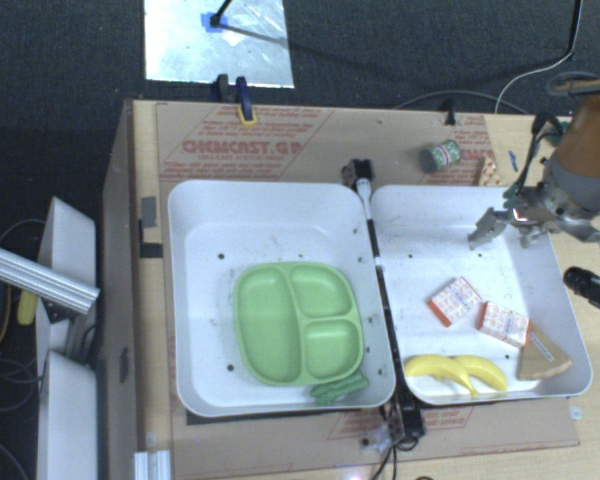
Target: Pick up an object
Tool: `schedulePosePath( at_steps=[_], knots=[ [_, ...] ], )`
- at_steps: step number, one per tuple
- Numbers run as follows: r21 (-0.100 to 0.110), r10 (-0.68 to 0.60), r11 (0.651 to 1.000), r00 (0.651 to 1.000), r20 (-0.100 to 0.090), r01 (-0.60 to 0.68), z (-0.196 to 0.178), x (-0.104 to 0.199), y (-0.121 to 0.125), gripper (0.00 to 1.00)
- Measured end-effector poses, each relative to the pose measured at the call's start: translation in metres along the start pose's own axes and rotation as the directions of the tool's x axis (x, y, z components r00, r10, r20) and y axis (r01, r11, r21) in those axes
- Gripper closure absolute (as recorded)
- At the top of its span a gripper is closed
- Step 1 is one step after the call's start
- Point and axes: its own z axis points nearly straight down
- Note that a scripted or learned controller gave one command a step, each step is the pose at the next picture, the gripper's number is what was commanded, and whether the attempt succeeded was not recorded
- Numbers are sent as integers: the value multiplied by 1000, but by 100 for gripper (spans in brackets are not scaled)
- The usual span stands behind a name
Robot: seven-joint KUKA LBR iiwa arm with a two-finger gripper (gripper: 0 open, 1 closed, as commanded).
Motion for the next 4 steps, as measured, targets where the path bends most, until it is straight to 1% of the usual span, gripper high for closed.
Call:
schedulePosePath(
  at_steps=[1,2,3,4],
  knots=[
    [2,0,1000,1000,0,0,14,47,-31,0],
    [-10,4,1000,1000,6,-4,85,67,-46,0],
    [-19,3,1000,1000,8,-3,84,72,-63,0],
    [-20,2,1000,1000,7,-2,73,72,-62,100]
  ],
)
